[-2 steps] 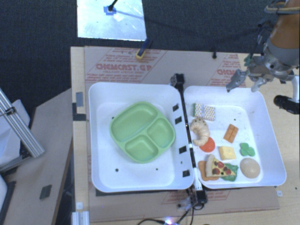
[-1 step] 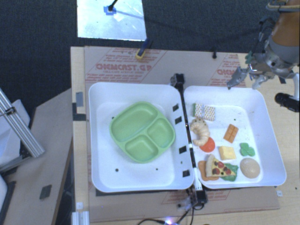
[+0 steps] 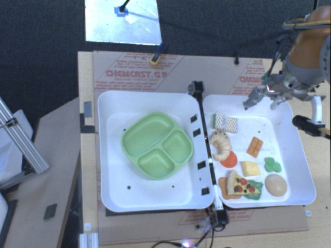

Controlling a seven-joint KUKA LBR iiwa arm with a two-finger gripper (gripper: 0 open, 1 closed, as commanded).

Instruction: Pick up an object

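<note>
White plastic makes up both shallow bins, set side by side on the counter (image 3: pixel 88 138), which carries a brown board printed with red lettering beneath them. The left bin (image 3: pixel 111 190) holds a pale green divided plate (image 3: pixel 156 144) with three compartments, lying near the bin's middle. The right bin (image 3: pixel 297 164) holds the toy food items: a patterned white-and-green wafer (image 3: pixel 226 122) near the bin's upper left, a curled beige shrimp (image 3: pixel 220 143) below it, an orange-red round piece (image 3: pixel 229 159) touching the shrimp's lower end, an orange cracker-like bar (image 3: pixel 254 146) to the right of the shrimp, a yellow cheese block (image 3: pixel 251 168) below the bar, a small green leafy piece (image 3: pixel 272 165) just beside the cheese, a pizza slice (image 3: pixel 239 185) at the bin's lower left, and a pale egg (image 3: pixel 275 185) to the right of the pizza. The arm (image 3: pixel 310 50), grey with an orange band, reaches in from the right, and the jaws (image 3: pixel 265 98) hover over the upper edge of the right bin, above and to the right of the wafer. Two grey fingers are spread apart, one at left (image 3: pixel 252 98) and one at right (image 3: pixel 278 99), with nothing between them. All the food pieces lie on the bin floor, apart from the jaws. A shiny metal sheet (image 3: pixel 123 14) lies beyond the counter at the top.
</note>
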